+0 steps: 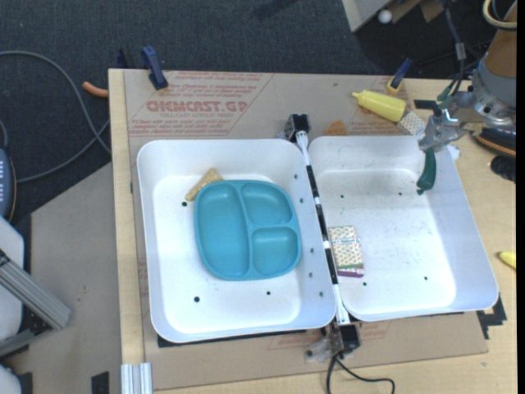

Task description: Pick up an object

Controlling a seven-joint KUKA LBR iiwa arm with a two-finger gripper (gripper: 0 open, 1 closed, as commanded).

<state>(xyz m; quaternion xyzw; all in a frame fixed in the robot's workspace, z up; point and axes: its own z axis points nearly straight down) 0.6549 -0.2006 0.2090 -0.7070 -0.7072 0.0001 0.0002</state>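
My gripper [437,140] hangs over the far right corner of the right bin [394,298]. It is shut on a slim dark teal object [426,173], which dangles from the fingers above the bin floor. A small patterned packet [346,249] lies flat at the right bin's left side. In the left bin [164,302] a blue divided plate [247,228] lies flat, with a tan piece [203,184] poking out from under its far left edge.
A yellow object [380,103] and a small orange bit [336,127] lie on the bench behind the right bin. Blue clamps [153,66] [399,74] grip the board's far edge. The arm's body fills the upper right.
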